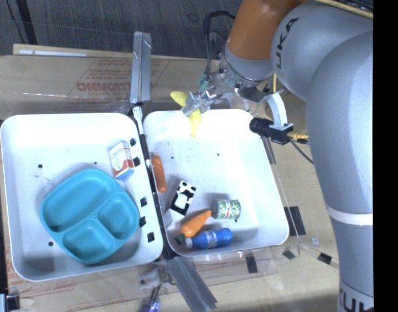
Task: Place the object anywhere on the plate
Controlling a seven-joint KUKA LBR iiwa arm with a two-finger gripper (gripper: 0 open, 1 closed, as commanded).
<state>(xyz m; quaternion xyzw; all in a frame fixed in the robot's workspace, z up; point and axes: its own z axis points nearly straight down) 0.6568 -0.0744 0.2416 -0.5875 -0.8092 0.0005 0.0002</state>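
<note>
I note the jaws [197, 104] gripping a yellow plastic banana [191, 112], lifted clear at twelve o'clock for transfer to the blue sectioned plate [89, 216].

The grey arm [328, 77] bears large dark letters just below its orange band, reading "UKA", the start cut off by the curve. "KU" shows again at its lower edge. On the brown cardboard sheet [88, 77] behind the bins runs faded red print, too faint to read.
</note>
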